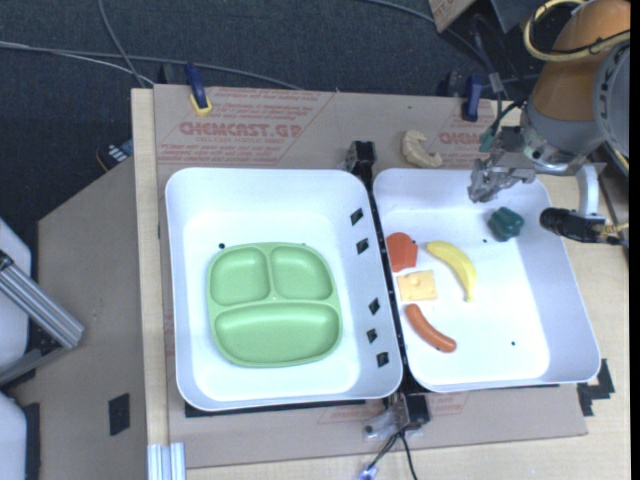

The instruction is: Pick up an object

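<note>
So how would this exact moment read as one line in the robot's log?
stage: approach | pincer: above right bin's far edge | nearest: dark green object | nothing held | green divided plate: left bin

Probably a robotics lab: clamped cardboard bench, loose cables.

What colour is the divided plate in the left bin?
Light green, seen in the camera view: divided plate.
</note>
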Robot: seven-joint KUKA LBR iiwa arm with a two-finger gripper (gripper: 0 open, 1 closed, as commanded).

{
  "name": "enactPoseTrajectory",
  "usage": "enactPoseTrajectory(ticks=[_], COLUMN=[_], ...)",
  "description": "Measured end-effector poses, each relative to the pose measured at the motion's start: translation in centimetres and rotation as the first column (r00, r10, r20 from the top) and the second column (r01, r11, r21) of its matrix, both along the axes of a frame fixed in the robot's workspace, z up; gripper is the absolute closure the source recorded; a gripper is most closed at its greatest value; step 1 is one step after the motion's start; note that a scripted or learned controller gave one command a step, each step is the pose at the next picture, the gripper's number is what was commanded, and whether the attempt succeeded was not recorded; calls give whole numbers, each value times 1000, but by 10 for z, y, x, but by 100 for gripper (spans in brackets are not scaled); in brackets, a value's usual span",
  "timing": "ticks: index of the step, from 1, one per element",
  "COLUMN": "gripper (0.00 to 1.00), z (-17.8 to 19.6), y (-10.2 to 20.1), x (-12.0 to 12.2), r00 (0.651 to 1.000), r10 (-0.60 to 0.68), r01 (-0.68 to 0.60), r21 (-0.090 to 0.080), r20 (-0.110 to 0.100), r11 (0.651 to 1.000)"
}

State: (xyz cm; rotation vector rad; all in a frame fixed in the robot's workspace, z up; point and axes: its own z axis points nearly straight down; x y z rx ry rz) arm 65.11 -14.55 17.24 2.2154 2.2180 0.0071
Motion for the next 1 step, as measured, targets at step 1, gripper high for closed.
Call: enactPoseTrajectory(ticks=[1], gripper=[100], z=[56], y=[0], x=[2], r00=[1000], r10=[0], r01=[0], r21=[0], r20=[1], r11=[1000])
